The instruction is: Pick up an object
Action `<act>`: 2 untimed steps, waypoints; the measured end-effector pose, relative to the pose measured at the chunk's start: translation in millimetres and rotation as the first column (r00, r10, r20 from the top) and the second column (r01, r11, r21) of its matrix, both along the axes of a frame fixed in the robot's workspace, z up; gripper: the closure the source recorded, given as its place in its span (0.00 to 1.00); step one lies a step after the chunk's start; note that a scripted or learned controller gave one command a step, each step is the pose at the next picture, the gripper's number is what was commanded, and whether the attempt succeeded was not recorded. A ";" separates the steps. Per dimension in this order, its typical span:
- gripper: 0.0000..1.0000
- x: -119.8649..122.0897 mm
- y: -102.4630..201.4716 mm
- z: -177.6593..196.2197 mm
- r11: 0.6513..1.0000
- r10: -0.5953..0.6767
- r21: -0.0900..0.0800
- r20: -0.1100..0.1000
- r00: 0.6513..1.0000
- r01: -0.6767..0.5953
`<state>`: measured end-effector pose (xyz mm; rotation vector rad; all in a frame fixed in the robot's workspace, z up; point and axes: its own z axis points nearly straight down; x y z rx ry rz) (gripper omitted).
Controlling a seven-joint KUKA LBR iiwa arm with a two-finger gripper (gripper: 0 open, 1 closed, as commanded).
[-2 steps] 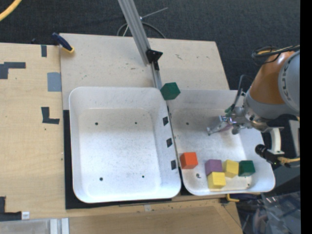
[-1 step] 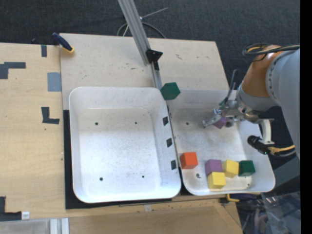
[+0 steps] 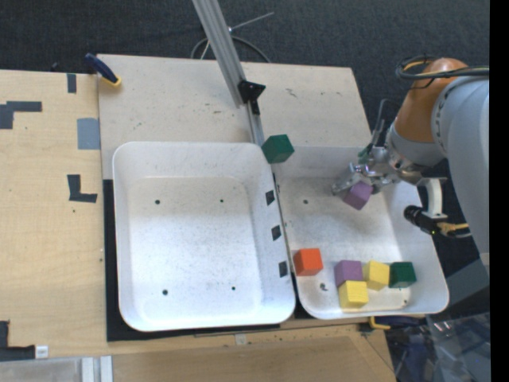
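Observation:
My gripper (image 3: 359, 183) hangs over the upper part of the right bin (image 3: 330, 231), reaching in from the right. A purple cube (image 3: 358, 195) sits tilted between its fingertips, and it looks raised off the bin floor. Along the bin's near side lie an orange cube (image 3: 308, 261), a second purple cube (image 3: 347, 272), two yellow cubes (image 3: 378, 274) (image 3: 353, 294) and a green cube (image 3: 402, 274). A dark green cube (image 3: 277, 148) rests on the rim where the two bins meet at the back.
The left bin (image 3: 191, 229) lies to the left of the shared rim. A slanted metal pole (image 3: 219, 34) comes down to a black clamp (image 3: 251, 92) behind the bins. A blue and yellow clip (image 3: 102, 68) lies at the board's far left corner.

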<state>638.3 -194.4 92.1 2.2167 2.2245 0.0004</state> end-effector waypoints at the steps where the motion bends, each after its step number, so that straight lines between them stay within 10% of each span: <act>1: 0.00 -6.2 9.0 -0.2 1.000 -0.002 -0.001 -0.003 1.000 0.002; 2: 1.00 -6.2 9.2 9.3 1.000 -0.001 -0.002 -0.004 1.000 0.001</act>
